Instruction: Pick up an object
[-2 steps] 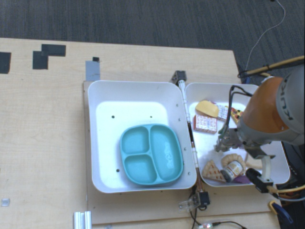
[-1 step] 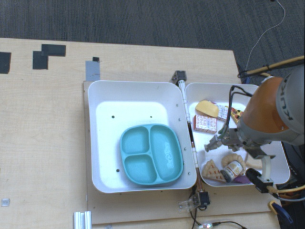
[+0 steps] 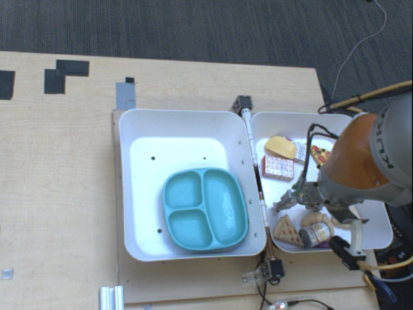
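Note:
The right bin (image 3: 258, 148) holds several small objects. A yellow rounded piece (image 3: 281, 146) lies near its far left, with a pink patterned card (image 3: 279, 168) just in front of it. A red and yellow item (image 3: 319, 154) peeks out beside the arm. A tan wedge-shaped slice (image 3: 287, 231) and a small jar with a dark cap (image 3: 316, 234) lie at the near edge. My gripper (image 3: 302, 202) hangs low over the middle of this bin, just above the wedge and the jar, under the orange wrist band (image 3: 352, 157). The arm hides the bin's right half.
The left bin (image 3: 145, 134) carries a blue three-compartment plate (image 3: 205, 208) toward its near right. A ridge (image 3: 251, 154) divides the two bins. Cables and a connector (image 3: 268, 271) lie on the bench in front of the bins.

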